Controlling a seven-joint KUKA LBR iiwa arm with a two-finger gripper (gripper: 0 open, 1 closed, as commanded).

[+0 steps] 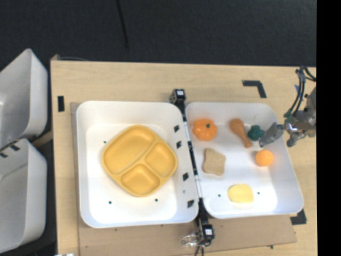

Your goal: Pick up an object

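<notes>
The right bin [282, 196] holds several toy foods: an orange pumpkin [204, 129], a brown drumstick [241, 132], a small teal piece [255, 132], an orange ball [264, 158], a slice of bread [214, 162] and a pale yellow lump [241, 193]. My gripper [281, 136] hangs over the bin's right rim, open, with nothing between its fingers. Its left finger [269, 134] sits right beside the teal piece and just above the orange ball.
A yellow divided plate [139, 160] lies in the left bin [90, 196]. A black-clipped divider [187, 159] runs between the bins. White containers [18, 100] stand off the bench's left side. Bare wood surrounds the bins.
</notes>
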